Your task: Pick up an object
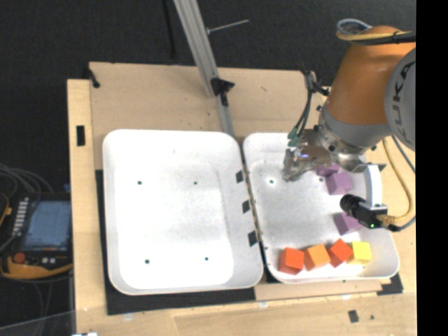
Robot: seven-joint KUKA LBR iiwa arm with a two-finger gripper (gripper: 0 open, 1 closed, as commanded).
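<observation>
Blocks are lining the near wall of the right-hand shallow white plastic bin (pixel 274 152), where a red-orange cube (pixel 291 260), a paler orange cube (pixel 317 255), a red cube (pixel 341 251) and a yellow cube (pixel 362 250) are sitting in a touching row, probably swept there by the bin's curved lip. The row's long axis is running along that wall, rising slightly toward the right, and the red cube is sitting turned on a corner. Two purple blocks, one (pixel 340 182) near the arm's wrist and one (pixel 346 222) lower down beside the black camera fitting, are lying apart from the row.

The grey arm with the orange band is reaching in from the right, and its hand (pixel 295 165) is hovering over bare bin floor near the bin's far left corner, well apart from the coloured row. Whether the hand is released or clenched cannot be told from this slant; nothing is visibly in its grasp.

The left white bin (pixel 119 152) is lying alongside on the pale wooden table (pixel 84 187).
</observation>
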